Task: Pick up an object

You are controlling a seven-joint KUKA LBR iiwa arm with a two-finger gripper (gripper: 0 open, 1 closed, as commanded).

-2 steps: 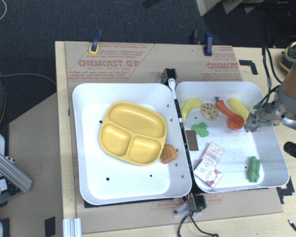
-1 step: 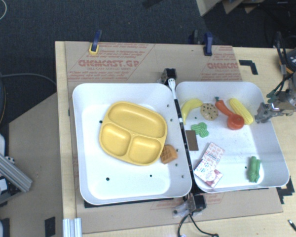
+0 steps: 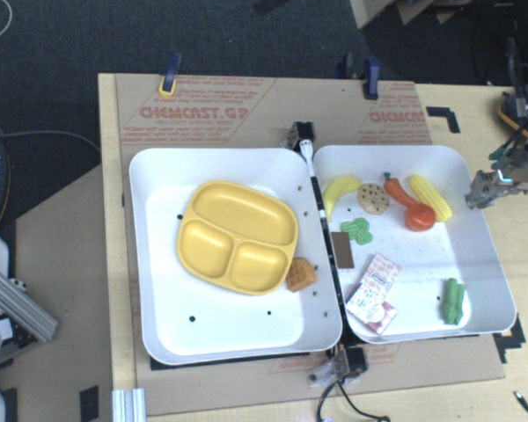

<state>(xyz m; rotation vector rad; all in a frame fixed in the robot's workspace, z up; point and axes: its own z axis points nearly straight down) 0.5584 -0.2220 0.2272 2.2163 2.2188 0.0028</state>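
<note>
Parked at the far right, just off the right-hand rim of the right bin point(image 3: 482, 236): the gripper point(image 3: 490, 187), small and grey from up here. Too blurry to say open or closed, honestly. Can't make out anything in it either.

Plenty to grab in that right bin though:
- yellow banana point(image 3: 339, 192), curved, up against the left wall near the top
- round cookie point(image 3: 372, 199) with dark specks, just beside the banana
- red-orange pepper point(image 3: 409, 207), long with a fat round end, lying at a slant
- yellow corn cob point(image 3: 429, 197), touching or nearly touching the pepper on its right side
- little green leafy piece point(image 3: 358, 229) below the cookie
- flat brown bar point(image 3: 342, 249) just under that, close to the left wall
- white-and-red packet point(image 3: 374, 293), tilted, down near the front rim
- green pickle point(image 3: 454, 301), well apart from the rest, front right corner

Over in the left bin point(image 3: 158, 306): big yellow divided plate point(image 3: 238, 236) with three compartments, sitting a bit rotated, plus an orange-brown chunk point(image 3: 301, 274) tucked against its lower right edge.
</note>
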